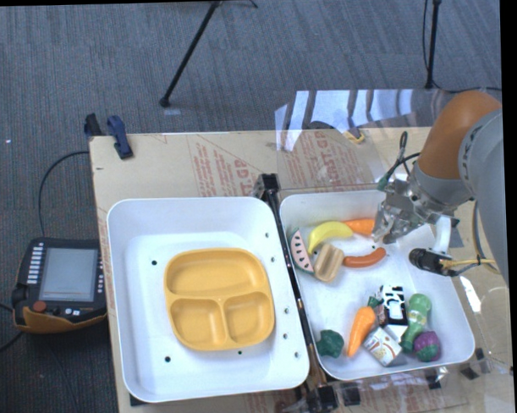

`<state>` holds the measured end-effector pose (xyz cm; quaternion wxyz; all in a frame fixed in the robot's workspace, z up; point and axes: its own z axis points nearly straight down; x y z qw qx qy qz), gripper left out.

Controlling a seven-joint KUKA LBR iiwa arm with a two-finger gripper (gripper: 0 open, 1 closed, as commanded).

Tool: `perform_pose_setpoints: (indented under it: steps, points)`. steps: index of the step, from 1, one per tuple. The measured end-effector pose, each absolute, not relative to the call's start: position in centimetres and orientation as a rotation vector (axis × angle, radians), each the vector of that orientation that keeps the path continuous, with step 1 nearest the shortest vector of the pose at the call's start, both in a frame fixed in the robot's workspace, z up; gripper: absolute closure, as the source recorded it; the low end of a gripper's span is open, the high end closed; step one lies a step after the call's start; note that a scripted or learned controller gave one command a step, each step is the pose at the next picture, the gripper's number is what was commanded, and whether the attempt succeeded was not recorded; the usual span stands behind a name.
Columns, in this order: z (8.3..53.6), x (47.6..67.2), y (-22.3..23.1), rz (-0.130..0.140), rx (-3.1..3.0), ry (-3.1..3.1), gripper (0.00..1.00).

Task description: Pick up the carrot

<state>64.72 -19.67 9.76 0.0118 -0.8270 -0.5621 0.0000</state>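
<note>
A: Where's the carrot (360, 328)?

B: In the right bin (462, 321), low in it, toward the near edge. It lies beside the broccoli (331, 343) on one side and a small carton (384, 348) on the other.

A: And the gripper (386, 231)?

B: Up at the far end of the same bin, hanging over the spot between the banana (329, 233) and the sausage (365, 259). There's an orange piece (359, 226) just beside its tip, easy to mistake for the target.

A: Holding anything?

B: I see nothing between the fingers. How far apart they stand, I cannot tell; they blur into the wrist from this angle.

A: So which way must it go?

B: Toward the near edge of the bin and a little left in the view. The carrot is well apart from it, past the sausage.

A: How does the carrot lie?

B: Slanted, thick end up toward the middle of the bin, tip pointing down-left toward the broccoli. I'd judge the fingers should close across that slant, not along it. The carton crowds one flank, so a grab nearer the thick end looks safer.

A: The left bin (124, 248)?

B: It has a yellow tray (218, 298), no part in this.
</note>
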Motion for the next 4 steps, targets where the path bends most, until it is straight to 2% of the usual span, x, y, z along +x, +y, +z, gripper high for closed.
perform_pose_setpoints:
  steps: [1,2,3,4]
  points:
    - [9.7,64.7,-19.7,0.001,-2.578,-1.753,0.0]
    - [10.4,64.8,-19.7,0.003,-2.573,-1.755,1.0]
    - [10.3,64.8,-19.7,0.004,-2.572,-1.755,0.0]
    - [8.1,64.2,-19.7,0.012,-2.776,-1.397,0.0]
